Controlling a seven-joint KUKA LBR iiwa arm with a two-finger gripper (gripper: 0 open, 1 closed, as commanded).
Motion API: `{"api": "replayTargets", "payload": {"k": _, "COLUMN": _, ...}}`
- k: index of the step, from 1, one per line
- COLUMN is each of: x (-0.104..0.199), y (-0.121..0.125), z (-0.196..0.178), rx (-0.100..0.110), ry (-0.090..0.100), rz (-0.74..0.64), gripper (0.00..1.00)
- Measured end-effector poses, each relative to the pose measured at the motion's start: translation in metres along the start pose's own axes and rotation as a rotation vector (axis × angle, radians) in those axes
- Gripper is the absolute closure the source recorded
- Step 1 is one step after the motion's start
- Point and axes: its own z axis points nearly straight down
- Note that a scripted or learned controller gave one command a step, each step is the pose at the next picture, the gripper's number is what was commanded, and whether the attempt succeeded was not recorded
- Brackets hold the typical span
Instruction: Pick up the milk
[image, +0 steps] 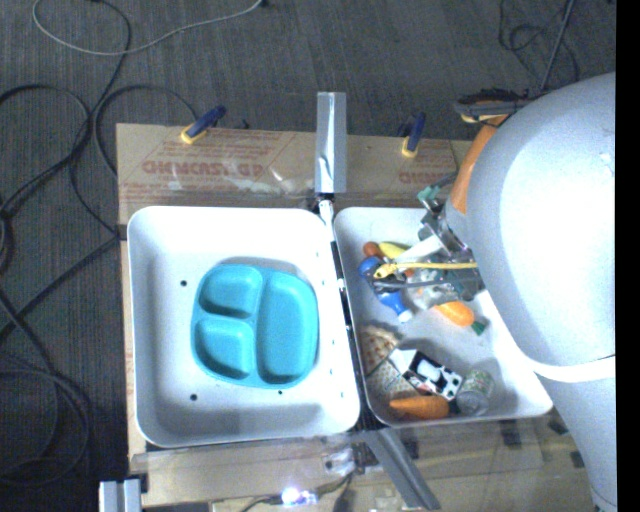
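the boxy black-and-white milk carton (428, 376) lies flat near the front edge of the right bin (520, 398), between a smooth orange carrot (420, 407) and a speckled cookie (378, 346). the metal gripper (432, 262) hangs over the bin's back clutter; whether it grips anything, i cannot tell. a glossy blue sectioned tray (257, 322) sits mid left bin (160, 330).

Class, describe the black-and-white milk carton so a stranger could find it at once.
Start at the right-hand white bin, the cluttered one. Near its front edge lies a small black-and-white cow-patterned milk carton, just above an orange carrot and left of a grey can. It alone carries black patches on white.
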Motion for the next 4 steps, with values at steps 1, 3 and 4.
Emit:
{"api": "replayTargets", "payload": {"k": 1, "x": 0.000, "y": 0.000, "z": 0.000, "rx": 0.000, "ry": 0.000, "rz": 0.000, "gripper": 0.00}}
{"api": "replayTargets", "payload": {"k": 3, "x": -0.014, "y": -0.066, "z": 0.001, "rx": 0.001, "ry": -0.001, "rz": -0.070, "gripper": 0.00}}
{"api": "replayTargets", "payload": {"k": 4, "x": 0.089, "y": -0.088, "z": 0.000, "rx": -0.001, "ry": 0.000, "rz": -0.054, "gripper": 0.00}}
